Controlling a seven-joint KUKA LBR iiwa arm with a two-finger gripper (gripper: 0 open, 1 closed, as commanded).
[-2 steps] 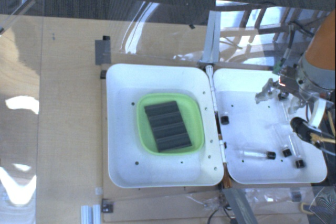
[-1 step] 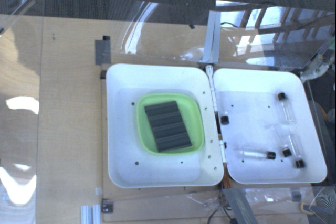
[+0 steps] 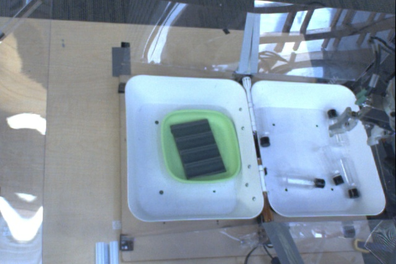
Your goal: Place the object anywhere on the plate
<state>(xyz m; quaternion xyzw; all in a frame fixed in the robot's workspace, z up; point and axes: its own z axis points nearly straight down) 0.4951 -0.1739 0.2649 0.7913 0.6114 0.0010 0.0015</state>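
A dark ribbed slab (image 3: 197, 149) lies on the rounded green plate (image 3: 168, 154); the end effector (image 3: 344, 122) is blurred, grip unclear.

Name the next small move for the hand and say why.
Probably pull the hand back clear of the bins: the dark ridged block already lies on the green plate in the left bin, while the hand sits at the right bin's far edge.
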